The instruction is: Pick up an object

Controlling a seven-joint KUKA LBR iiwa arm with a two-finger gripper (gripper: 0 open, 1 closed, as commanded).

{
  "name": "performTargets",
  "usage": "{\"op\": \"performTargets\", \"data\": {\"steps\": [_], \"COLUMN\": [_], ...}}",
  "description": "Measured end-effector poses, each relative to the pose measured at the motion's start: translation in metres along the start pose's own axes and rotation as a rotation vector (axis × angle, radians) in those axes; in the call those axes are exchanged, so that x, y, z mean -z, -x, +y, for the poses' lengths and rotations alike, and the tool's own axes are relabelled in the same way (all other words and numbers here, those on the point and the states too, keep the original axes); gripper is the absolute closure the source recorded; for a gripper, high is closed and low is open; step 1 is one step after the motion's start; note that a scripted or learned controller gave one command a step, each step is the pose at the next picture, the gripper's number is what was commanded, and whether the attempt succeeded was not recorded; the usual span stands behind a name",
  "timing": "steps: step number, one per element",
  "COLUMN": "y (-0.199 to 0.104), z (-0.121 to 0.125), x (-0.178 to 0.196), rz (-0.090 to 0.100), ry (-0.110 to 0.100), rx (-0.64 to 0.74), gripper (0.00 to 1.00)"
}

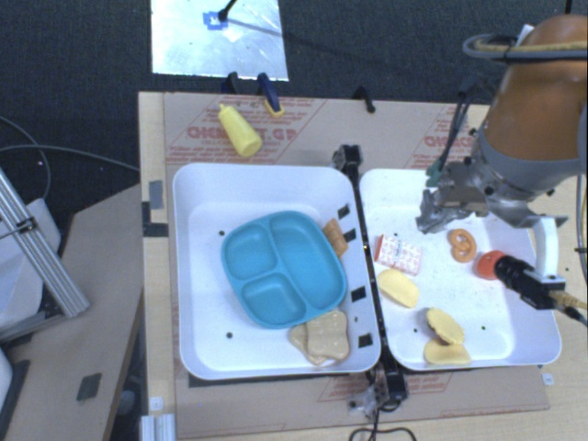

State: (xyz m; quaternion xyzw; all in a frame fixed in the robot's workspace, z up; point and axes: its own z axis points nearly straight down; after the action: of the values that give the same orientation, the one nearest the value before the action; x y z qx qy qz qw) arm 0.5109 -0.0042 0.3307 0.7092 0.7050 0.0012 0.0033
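Your gripper (434, 217) hangs over the right bin (528, 349), up near its 11 o'clock corner. Open or clenched? You cannot tell from this angle, as the grey wrist covers the tip.

Nearest candidates: the pink-and-white checkered packet (399, 254) lies flat on the bin floor at 7 o'clock from the gripper, near but apart. The pretzel (461, 243) sits at 4 o'clock from it, also on the floor. Neither is in its grasp.

More in that bin: a pale yellow lump (399, 288) just at 6 o'clock of the packet, and two more yellow pieces (445, 325) touching each other near the bin's 6 o'clock wall. A red-orange round thing (488, 265) rests at 4 o'clock of the pretzel.

Over in the left bin (207, 200), a blue divided plate (283, 269) takes the middle. A tan bread-like piece (321, 339) touches its 5 o'clock edge, and a small brown piece (335, 237) is at its 2 o'clock edge.

Outside, a yellow bottle (239, 130) lies on the cardboard at 12 o'clock of the left bin.
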Motion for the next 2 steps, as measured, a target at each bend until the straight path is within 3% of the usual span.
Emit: {"op": "performTargets", "data": {"steps": [1,2], "y": [-0.028,-0.026], "z": [-0.024,-0.023], "x": [-0.017,-0.006], "rz": [0.004,0.003], "ry": [-0.007,-0.004], "rx": [0.012,0.014], "gripper": [1.0,1.0]}}
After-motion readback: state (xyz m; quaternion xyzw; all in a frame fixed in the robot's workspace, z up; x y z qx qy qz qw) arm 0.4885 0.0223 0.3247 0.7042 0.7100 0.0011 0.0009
